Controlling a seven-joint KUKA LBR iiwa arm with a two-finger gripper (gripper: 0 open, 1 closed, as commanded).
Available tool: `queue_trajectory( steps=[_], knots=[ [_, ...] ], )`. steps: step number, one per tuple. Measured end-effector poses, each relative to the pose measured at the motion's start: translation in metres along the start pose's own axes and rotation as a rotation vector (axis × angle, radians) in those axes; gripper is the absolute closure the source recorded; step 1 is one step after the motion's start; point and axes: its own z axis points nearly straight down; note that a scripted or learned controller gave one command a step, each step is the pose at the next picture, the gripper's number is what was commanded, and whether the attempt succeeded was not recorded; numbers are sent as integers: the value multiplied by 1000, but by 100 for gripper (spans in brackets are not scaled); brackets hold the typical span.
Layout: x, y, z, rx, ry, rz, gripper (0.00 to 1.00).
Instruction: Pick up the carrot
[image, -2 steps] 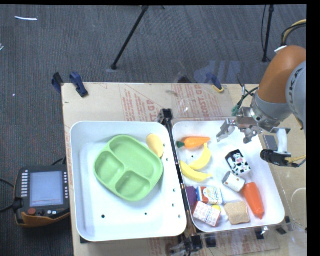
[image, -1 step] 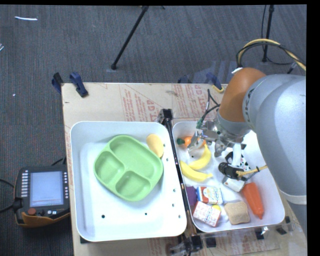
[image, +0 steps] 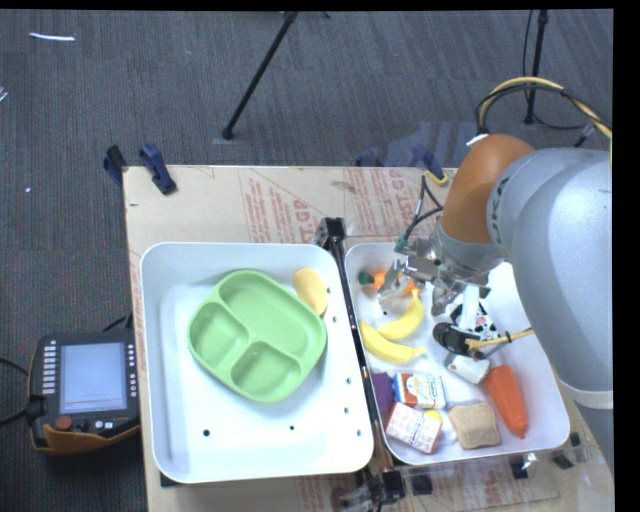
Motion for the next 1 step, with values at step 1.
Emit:
queue_trajectory(
  steps=[1],
  knots=[
    [-29, 7, 2, 7, -3, 281, 0]
  ],
)
